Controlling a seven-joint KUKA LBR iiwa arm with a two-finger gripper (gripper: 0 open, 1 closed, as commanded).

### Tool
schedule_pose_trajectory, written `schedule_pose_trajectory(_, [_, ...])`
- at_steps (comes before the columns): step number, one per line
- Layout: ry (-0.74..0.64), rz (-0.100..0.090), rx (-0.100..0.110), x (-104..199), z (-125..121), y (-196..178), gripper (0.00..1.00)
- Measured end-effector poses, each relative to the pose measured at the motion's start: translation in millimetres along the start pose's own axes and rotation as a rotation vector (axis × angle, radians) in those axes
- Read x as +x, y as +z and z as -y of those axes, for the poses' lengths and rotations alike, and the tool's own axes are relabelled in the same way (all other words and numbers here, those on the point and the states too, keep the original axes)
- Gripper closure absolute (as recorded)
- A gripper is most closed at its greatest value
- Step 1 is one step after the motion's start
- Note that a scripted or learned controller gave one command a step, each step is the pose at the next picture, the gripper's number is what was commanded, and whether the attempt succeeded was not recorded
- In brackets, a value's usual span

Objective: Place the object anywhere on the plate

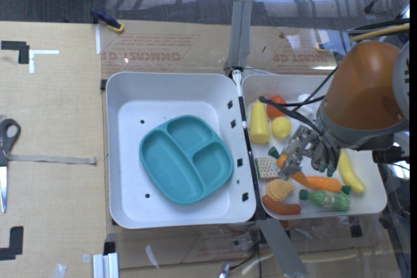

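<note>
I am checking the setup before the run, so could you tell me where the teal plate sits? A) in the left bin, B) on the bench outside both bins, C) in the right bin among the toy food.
A: the teal plate lies flat on the floor of the left bin, while the toy food, such as the banana, fills the right bin.

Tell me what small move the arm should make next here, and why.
Probably a short descent to close on one item. The gripper hangs low in the right bin, just above the carrot among the toy foods, and I can't see anything between its fingers. The teal plate in the left bin has no food on it, so a grasp comes first.
</note>
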State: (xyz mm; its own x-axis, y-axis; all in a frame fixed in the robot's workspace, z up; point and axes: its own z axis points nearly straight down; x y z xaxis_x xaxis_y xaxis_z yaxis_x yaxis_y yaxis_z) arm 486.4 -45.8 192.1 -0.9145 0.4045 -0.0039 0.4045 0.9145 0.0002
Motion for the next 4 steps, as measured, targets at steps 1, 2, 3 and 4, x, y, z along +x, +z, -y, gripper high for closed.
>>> schedule_pose_trajectory(1, [-0.066, 0.000, -0.001, 7, -46, -59, 1.00])
schedule_pose_trajectory(2, [-0.066, 0.000, -0.001, 7, -46, -59, 0.00])
schedule_pose_trajectory(3, [-0.069, 0.004, -0.001, 5, -47, -68, 1.00])
schedule_pose_trajectory(4, [-0.064, -0.001, -0.001, 48, -92, -22, 1.00])
